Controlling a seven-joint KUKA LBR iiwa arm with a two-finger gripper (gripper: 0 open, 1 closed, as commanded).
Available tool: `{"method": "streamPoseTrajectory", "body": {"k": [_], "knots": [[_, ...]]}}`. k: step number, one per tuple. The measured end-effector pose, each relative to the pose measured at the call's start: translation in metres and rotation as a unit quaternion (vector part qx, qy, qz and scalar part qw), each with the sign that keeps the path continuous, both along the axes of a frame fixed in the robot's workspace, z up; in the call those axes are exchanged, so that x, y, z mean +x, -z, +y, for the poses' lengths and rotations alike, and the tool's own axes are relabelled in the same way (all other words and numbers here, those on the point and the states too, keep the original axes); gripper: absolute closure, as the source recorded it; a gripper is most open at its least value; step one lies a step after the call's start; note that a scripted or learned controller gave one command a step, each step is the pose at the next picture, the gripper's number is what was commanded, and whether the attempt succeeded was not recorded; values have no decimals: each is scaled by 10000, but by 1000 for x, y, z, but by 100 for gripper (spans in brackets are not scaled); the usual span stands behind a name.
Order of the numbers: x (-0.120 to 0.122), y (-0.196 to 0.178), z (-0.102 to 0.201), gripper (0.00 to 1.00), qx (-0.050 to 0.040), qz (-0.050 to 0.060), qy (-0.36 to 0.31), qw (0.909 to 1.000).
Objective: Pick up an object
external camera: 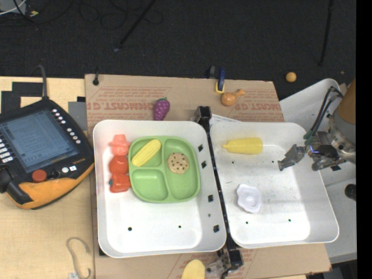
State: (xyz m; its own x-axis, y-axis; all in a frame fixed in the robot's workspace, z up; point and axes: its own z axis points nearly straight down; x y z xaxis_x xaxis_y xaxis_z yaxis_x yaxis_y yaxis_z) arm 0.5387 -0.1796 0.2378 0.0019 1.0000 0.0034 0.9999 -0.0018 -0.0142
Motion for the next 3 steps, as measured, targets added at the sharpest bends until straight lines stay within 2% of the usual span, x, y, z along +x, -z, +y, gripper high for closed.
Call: {"method": "streamPoseTrajectory", "body": {"k": [1,3], "knots": [[2,-7,0,0,-12,-59,-9,10000],[18,111,1,0,-5,-37,-17,10000]]}}
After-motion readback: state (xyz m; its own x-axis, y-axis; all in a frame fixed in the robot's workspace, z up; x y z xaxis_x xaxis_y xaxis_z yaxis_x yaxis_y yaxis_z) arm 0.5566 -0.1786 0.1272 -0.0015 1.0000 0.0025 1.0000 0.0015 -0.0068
